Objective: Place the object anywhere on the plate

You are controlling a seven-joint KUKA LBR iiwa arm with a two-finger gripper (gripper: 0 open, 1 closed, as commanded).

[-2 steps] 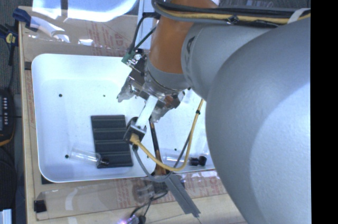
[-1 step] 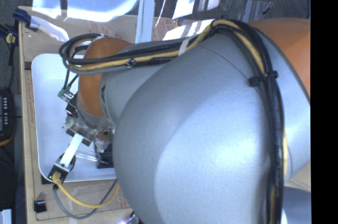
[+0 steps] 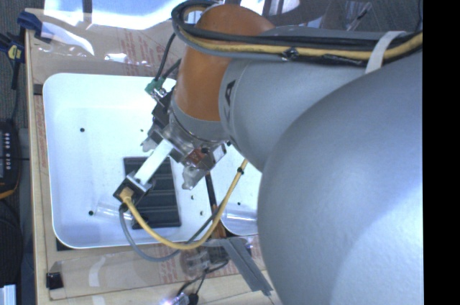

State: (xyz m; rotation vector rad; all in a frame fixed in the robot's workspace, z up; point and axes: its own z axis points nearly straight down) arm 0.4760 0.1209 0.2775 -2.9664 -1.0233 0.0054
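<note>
A flat black ribbed rectangle point(image 3: 162, 204) lies in the left white bin point(image 3: 79, 152), near its front right part. My gripper point(image 3: 192, 167) hangs low over that bin, just right of the rectangle's upper end, at the bin's right side. The grey arm with its orange band point(image 3: 208, 73) reaches in from the right and hides most of the right bin. Nothing can be made out in the gripper's grasp from this angle.
A corner of the right bin point(image 3: 241, 223) peeks out below the arm. The left bin's floor left of the black rectangle is bare white. Clear plastic sheeting point(image 3: 108, 16) lies behind the bins.
</note>
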